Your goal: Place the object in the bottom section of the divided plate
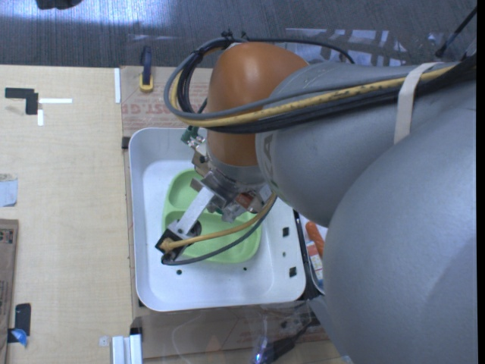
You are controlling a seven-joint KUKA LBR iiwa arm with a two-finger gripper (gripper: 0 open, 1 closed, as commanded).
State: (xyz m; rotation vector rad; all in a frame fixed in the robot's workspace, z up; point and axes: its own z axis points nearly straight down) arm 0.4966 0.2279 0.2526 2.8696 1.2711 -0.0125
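Observation:
A light green divided plate point(179, 192) lies in the left white bin point(151, 279). The arm's orange band and wrist cover its right half. My gripper point(232, 202) hangs low over the middle of the plate, mostly hidden beneath the wrist. A small reddish bit shows at the gripper, too hidden to tell what it is. The plate's sections that I can see on the left hold nothing, and a raised divider point(176, 217) runs between them.
The big grey arm fills the right side and hides most of the right bin; a sliver of it point(314, 252) shows an orange-red thing. Pale wooden bench point(61, 203) lies to the left of the bin.

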